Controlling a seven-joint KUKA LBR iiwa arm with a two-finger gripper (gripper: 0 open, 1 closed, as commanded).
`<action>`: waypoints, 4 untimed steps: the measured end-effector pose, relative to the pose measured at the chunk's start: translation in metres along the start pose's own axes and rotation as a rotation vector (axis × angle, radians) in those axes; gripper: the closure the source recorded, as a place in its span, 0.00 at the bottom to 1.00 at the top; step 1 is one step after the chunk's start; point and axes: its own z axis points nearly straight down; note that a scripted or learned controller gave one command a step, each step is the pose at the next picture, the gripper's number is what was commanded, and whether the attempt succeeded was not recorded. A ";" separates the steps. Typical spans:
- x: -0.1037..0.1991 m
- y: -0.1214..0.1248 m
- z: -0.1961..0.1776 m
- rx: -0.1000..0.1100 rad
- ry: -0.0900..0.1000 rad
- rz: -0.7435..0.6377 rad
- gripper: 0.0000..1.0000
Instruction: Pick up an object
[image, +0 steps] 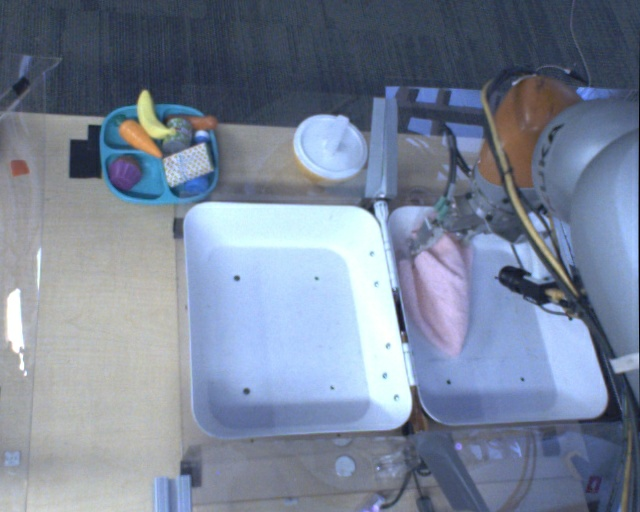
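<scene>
My claw (440, 228) looks clenched on the top end of the pink cloth (442, 292) hanging just below it in the right bin (530, 400); thin pinch, could slip on lift.

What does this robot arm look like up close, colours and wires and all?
The arm is bulky, rounded and pale grey, with an orange band near its wrist. Yellow and black cables loop along it. The gripper is a small cluster of dark and silvery metal parts.

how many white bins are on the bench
2. The left bin sits mid-bench; the right bin beside it holds a pink cloth, partly under the arm.
</scene>
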 end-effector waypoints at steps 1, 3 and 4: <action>0.001 0.002 -0.012 -0.005 -0.001 -0.002 1.00; -0.014 -0.013 0.013 0.006 0.005 -0.179 0.00; -0.009 -0.009 0.013 0.026 0.005 -0.331 0.00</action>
